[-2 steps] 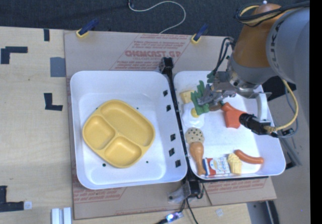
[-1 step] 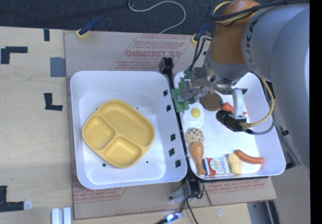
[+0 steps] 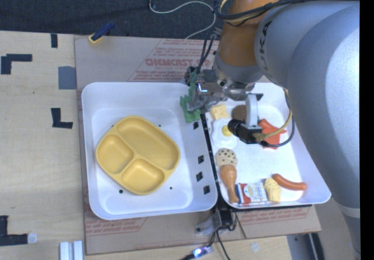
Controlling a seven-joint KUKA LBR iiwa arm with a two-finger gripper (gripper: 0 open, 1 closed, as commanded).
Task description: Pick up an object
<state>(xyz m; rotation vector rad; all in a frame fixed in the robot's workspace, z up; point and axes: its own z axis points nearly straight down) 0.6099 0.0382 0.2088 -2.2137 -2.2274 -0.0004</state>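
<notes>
Green is the colour of the small piece point(image 3: 189, 107) that we take as the likely target. It lies up and to the right of the yellow plate point(image 3: 137, 153), at the wall where the two bins meet. The tool point(image 3: 201, 92) hangs just over this piece, also up and right of the plate. We cannot tell if the tool is spread or pressed together, because the wrist and its cables cover it from above. For the same reason we cannot say whether it touches the piece or holds it.

We judge that the step in hand is the grasp itself, or the last descent before it. The next move calls for a firm closing on the piece and then a straight lift. The wall is very near, so the tool could catch on it.

Further right of the plate lie toy foods: a cheese point(image 3: 219, 112), a cookie point(image 3: 226, 156), a drumstick point(image 3: 229, 180) and a sausage point(image 3: 288, 182). The arm point(image 3: 304, 66) hides part of that bin, and some toys under the wrist are hard to name.
</notes>
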